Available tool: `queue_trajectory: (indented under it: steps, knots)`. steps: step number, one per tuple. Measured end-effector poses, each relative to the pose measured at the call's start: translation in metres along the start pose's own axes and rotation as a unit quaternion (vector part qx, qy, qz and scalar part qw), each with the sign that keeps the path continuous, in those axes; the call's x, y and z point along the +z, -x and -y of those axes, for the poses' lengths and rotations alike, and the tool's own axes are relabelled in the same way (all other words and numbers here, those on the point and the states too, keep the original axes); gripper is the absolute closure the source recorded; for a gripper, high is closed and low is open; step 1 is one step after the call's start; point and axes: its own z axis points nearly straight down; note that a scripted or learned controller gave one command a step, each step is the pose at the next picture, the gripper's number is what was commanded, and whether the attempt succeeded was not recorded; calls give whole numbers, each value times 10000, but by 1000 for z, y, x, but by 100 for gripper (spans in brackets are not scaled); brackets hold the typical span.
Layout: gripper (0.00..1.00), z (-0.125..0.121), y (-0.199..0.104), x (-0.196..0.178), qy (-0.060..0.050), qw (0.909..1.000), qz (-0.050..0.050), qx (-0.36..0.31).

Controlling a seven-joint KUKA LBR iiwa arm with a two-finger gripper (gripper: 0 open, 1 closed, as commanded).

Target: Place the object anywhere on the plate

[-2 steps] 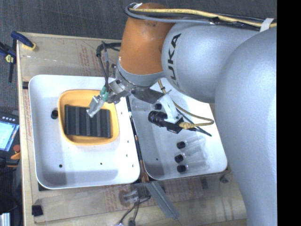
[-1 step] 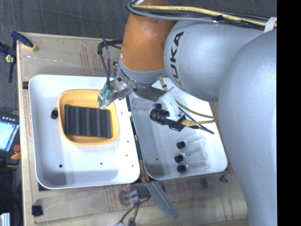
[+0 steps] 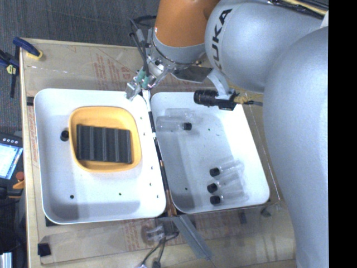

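Probably light, slick clear vials (image 3: 226, 177) at right bin's (image 3: 254, 149) near corner; pinch mid-body; gripper (image 3: 136, 87) at yellow plate's (image 3: 103, 116) bin rim, grip state unclear.

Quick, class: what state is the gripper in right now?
Gripper: cannot be told; it sits at the top edge between the two bins.

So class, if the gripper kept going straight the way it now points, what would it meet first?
The gripper points down-left at the back corner of the left bin. Its first contact would probably be that bin's rim or floor, short of the yellow plate. Depth is unclear.
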Motion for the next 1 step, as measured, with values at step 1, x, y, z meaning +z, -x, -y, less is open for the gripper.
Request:
queue_trajectory:
  steps: [1]
  knots:
    - [0,0,0,0,0,10000,-1,-1]
